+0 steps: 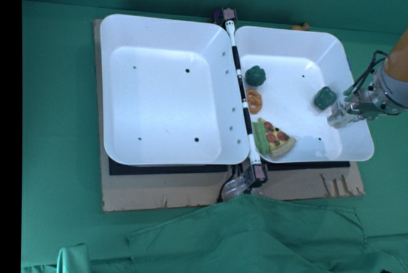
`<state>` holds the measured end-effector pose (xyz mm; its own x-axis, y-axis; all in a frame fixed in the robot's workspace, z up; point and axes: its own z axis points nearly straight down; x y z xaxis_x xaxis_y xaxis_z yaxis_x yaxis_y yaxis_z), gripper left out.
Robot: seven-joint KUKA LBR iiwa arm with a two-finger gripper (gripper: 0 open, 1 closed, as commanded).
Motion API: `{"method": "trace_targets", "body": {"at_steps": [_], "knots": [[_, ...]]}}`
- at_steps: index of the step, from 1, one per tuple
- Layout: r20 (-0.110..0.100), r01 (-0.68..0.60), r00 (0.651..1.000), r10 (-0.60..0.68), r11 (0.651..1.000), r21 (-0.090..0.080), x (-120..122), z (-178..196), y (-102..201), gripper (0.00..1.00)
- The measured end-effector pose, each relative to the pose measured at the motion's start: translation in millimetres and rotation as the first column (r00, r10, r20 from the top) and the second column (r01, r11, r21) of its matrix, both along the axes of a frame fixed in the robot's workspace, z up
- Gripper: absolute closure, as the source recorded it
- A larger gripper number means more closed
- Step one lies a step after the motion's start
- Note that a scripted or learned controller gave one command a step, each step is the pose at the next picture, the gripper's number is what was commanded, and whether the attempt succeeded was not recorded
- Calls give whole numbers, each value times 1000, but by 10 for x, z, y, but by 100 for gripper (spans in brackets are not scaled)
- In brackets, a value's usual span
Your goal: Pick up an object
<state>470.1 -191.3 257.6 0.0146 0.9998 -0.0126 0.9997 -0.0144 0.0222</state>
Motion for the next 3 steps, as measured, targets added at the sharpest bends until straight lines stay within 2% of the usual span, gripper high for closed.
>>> {"method": "trace_targets", "body": {"at_steps": [1, 2, 3], "knots": [[-6, -17, 1000, 17, 1000, 8, 341, 967, 308, 100], [-22, -6, 1000, 7, 1000, 11, 53, 530, 60, 100], [-29, -8, 1000, 8, 1000, 15, -47, -459, 43, 100]]}}
